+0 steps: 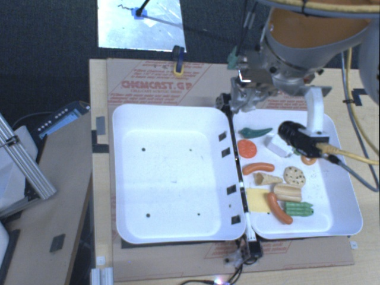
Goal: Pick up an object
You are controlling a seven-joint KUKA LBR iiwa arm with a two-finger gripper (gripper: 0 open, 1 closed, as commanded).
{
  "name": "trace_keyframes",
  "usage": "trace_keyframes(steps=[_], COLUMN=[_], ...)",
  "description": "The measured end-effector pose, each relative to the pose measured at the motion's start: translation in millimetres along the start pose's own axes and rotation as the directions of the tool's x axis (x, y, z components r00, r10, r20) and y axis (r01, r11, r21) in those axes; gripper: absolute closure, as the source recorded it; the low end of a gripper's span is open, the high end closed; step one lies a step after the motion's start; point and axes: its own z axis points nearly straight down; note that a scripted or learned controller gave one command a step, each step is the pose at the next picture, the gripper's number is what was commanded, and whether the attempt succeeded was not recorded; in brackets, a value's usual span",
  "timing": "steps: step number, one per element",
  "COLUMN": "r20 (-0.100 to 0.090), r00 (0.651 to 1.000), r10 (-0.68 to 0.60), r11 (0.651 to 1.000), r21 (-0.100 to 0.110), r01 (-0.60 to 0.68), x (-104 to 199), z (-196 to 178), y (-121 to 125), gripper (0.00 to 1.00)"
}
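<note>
While the grey arm point(309, 70) reached in from the right and bent low over the far side of the bench point(65, 171), its gripper point(244, 97) hung above the far left corner of the right bin point(350, 212). That corner sat by the wall shared with the left bin point(127, 159). Whether the jaws stood wide or narrow could not be told, because the wrist covered them from above.

Every object lay in the right bin. A yellow cheese square point(257, 199) sat against the shared wall. Beside it an orange sausage point(279, 208) ran diagonally, far left to near right. A second sausage point(256, 167) lay crosswise. A green pepper point(255, 132), nearest the gripper, also lay crosswise, its thin end seemingly to the right. A green pod point(298, 209) lay crosswise too. A round cookie point(294, 176) and a red slice point(247, 149) lay flat.
</note>
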Motion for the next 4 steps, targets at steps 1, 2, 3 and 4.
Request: trace_keyframes(steps=[1, 2, 3, 4], r20=[0.004, 0.004, 0.003, 0.002], r00=[1.000, 1.000, 1.000, 1.000], r10=[0.004, -0.005, -0.002, 0.003], r11=[1.000, 1.000, 1.000, 1.000], r21=[0.006, 0.024, 0.012, 0.010], r01=[-0.004, 0.005, 0.002, -0.003], x=[1.9, 76.2, 117.5, 112.3], z=[-11.6, 87.1, 122.9, 102.2], y=[97.7, 52.8, 112.2, 140.2], gripper=[1.00, 1.00, 1.00, 1.00])
